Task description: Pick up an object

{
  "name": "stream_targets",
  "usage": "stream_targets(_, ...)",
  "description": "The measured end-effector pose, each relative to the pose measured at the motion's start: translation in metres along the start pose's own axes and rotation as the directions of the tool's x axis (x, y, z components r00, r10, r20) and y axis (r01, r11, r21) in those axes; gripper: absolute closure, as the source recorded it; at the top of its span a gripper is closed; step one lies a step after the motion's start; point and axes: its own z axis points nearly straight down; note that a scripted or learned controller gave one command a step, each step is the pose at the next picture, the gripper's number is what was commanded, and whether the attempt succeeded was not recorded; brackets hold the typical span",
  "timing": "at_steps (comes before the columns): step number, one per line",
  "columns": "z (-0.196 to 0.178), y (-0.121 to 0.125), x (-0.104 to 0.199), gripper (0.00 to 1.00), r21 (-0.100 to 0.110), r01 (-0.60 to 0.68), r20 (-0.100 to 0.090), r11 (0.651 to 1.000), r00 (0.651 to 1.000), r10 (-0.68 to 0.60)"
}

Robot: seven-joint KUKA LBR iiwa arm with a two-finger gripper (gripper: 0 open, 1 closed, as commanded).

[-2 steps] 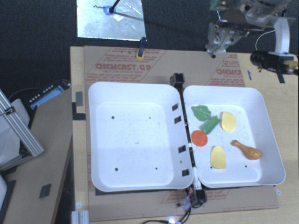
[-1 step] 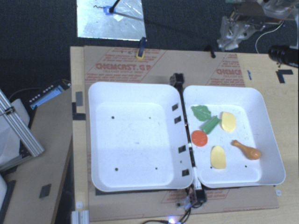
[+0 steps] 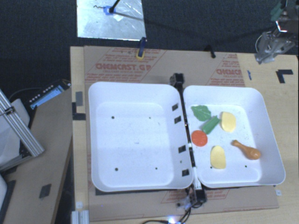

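Toys are lying in the right bin: 2 yellow pieces, a red disc, a green pod, a drumstick. Gripper is hanging well apart, top right; its jaw state I cannot tell. Drumstick looks light, stiff, slick; its thin neck is offering the best grip.

foil sheet top-left | alu rail left | bench
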Motion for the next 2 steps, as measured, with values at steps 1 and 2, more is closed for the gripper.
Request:
stream_targets(1,-0.013,-0.022,-0.022,1.00,-0.003,0.008,-0.002,1.000,1.000,-0.008)
stream_targets(2,-0.012,-0.049,-0.065,1.00,-0.002,0.005,-0.001,1.000,1.000,-0.005)
